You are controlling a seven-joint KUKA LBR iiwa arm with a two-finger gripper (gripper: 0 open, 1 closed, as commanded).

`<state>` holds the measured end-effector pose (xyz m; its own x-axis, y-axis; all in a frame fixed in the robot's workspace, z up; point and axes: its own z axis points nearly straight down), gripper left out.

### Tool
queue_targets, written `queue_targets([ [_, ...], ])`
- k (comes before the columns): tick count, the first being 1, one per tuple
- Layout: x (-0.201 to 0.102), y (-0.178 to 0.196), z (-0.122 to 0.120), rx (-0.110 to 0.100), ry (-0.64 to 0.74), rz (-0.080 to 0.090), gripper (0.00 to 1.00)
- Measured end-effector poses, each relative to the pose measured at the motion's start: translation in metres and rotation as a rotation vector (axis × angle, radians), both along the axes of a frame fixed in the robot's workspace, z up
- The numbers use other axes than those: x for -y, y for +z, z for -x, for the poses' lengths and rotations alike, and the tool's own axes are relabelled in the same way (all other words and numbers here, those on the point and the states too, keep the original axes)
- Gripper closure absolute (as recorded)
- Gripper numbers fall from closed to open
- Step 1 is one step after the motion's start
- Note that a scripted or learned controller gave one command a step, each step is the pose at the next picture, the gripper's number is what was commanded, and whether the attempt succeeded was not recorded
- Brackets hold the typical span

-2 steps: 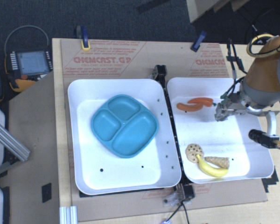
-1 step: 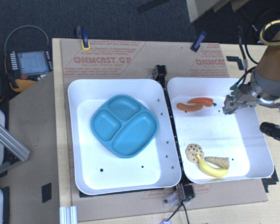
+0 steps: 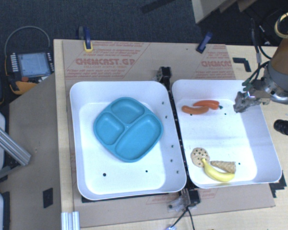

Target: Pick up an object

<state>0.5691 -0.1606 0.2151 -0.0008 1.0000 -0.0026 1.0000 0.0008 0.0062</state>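
Note:
In the right bin [image 3: 259, 143] an orange-red hot dog [image 3: 200, 107] lies near the far wall. Near the front wall sit a round cookie [image 3: 199, 154], a yellow banana [image 3: 217, 173] and a tan cone-shaped piece [image 3: 224, 166], close together. My gripper [image 3: 241, 102] hangs over the right bin's far right part, to the right of the hot dog and apart from it. Nothing shows between its fingers.
The left bin [image 3: 86, 143] holds a blue divided plate [image 3: 128, 128]. A black clamp [image 3: 164, 74] stands between the bins at the back. Cardboard [image 3: 134, 56] lies under both bins. A screen device [image 3: 32, 63] sits off the bench at the left.

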Motion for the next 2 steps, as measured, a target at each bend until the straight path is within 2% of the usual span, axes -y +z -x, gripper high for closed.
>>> queue_targets([
  [2,-0.116,0.016,-0.01,-0.002,0.006,-0.004,1.0],
])
